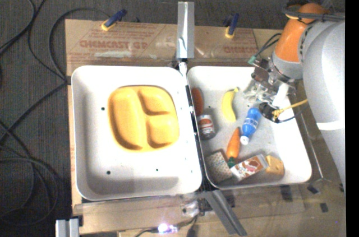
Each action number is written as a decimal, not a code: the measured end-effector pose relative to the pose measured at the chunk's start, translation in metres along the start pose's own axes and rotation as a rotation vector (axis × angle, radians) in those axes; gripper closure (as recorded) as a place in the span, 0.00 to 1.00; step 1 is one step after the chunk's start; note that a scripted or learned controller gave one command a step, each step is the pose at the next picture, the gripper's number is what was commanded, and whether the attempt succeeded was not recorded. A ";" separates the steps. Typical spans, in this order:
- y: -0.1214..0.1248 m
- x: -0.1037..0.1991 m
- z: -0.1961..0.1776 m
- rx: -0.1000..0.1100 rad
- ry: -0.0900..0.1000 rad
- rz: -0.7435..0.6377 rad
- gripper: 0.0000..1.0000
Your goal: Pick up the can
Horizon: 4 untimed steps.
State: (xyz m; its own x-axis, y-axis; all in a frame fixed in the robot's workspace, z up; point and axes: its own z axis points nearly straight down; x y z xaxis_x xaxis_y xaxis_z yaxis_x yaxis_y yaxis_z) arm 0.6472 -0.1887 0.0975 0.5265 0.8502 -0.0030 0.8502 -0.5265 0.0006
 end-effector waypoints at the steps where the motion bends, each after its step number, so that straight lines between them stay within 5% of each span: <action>1: 0.016 0.016 0.009 0.002 0.001 0.150 1.00; 2: 0.016 0.006 0.009 0.013 -0.013 0.160 0.00; 3: 0.016 0.008 0.000 0.008 -0.011 0.156 1.00; 4: -0.022 0.035 -0.070 0.003 0.001 -0.185 1.00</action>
State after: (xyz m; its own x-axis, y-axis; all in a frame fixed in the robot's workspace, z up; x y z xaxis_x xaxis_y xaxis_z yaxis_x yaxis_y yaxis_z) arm 0.6467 -0.1469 0.1675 0.3615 0.9324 -0.0019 0.9324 -0.3615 -0.0025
